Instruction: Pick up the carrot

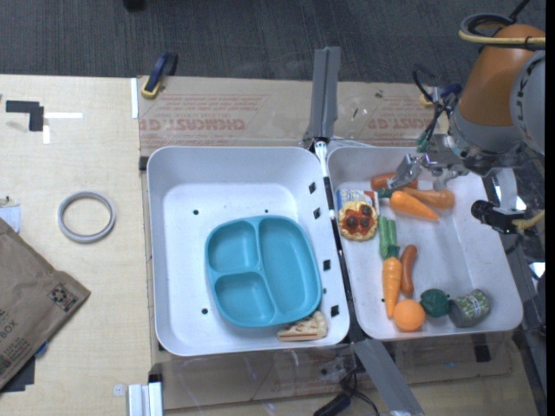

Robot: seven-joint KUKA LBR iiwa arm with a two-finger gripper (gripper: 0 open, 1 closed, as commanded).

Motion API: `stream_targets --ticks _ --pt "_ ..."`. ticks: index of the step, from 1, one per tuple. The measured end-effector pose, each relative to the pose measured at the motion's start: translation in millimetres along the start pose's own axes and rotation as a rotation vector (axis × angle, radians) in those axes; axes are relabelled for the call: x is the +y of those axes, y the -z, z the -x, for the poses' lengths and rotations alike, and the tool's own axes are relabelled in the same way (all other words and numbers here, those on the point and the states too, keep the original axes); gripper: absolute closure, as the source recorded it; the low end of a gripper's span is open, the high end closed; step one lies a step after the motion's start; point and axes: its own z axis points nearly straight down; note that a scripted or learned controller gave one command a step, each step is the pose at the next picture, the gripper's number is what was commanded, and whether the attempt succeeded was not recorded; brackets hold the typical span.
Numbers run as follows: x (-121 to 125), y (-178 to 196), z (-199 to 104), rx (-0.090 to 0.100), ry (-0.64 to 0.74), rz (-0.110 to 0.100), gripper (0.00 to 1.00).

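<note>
Poised just above carrot (421, 203) lying crosswise, tip toward the divided plate (262, 269): gripper (414, 170), grip state impossible to tell.

R bin (512, 306): crowded along its left side w/ toy pizza (357, 219), green veg (386, 236), carrot (393, 285), orange (408, 315). Centre-right floor open. Gripper (414, 170) & arm block the top corner. L bin (173, 258): blue tray (262, 269) fills middle; top strip free.
</note>
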Motion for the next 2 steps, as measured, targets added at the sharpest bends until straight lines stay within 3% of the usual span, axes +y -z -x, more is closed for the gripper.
stream_targets --ticks 1,2 --pt "-20.1 -59.0 5.4 0.001 -0.189 0.000 0.00" --pt "-20.4 -52.6 6.1 0.002 -0.191 -0.004 1.00"
